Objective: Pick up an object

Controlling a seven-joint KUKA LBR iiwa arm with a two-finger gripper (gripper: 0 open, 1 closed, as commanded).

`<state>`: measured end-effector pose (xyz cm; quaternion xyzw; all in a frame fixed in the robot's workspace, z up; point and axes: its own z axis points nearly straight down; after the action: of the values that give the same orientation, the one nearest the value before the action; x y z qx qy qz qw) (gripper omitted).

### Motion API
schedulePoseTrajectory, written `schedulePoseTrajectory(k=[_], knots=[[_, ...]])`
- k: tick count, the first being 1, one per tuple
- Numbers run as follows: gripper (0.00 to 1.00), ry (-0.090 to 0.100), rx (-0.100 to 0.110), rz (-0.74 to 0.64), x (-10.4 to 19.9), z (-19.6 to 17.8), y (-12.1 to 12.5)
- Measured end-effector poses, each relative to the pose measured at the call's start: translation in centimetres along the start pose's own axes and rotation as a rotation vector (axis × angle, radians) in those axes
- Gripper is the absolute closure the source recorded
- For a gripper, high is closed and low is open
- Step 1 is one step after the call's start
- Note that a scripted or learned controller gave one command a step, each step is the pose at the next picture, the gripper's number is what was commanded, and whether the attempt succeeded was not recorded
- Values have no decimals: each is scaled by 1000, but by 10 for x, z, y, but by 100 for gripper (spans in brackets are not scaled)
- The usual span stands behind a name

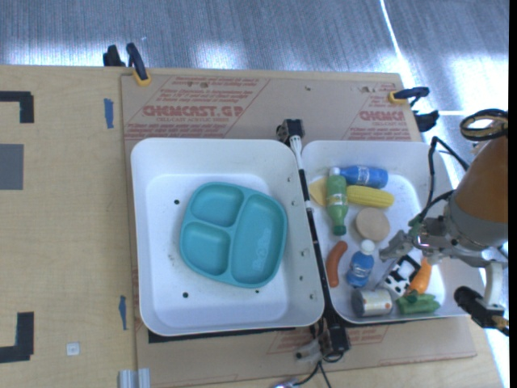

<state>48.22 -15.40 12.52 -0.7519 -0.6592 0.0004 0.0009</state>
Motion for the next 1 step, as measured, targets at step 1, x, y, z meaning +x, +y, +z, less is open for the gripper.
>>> schedulePoseTrajectory(k=[1], knots=[[0, -4, -8, -438, -10, 37, 2]])
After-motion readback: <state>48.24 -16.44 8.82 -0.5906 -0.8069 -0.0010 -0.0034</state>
